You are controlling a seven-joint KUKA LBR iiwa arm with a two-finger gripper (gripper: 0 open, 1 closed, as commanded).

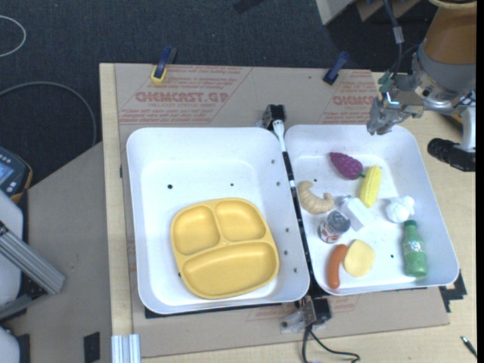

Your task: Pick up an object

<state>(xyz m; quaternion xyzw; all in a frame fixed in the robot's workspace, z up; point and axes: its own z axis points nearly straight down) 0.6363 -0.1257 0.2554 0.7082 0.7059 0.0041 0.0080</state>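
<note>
Approach step: the gripper (380, 125) is hovering above the right bin's (431, 191) far rim, finger state indiscernible, needing descent toward the purple grapes (345, 165).

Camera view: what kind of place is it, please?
Probably a robot lab test bench: two white bins clamped on a board, toy food such as corn, and a gripper above them.

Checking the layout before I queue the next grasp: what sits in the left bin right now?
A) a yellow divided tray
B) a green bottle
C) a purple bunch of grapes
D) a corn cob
A: the yellow divided tray lies in the left bin, while the small items, such as the green bottle and the corn cob, are in the right bin.
</note>
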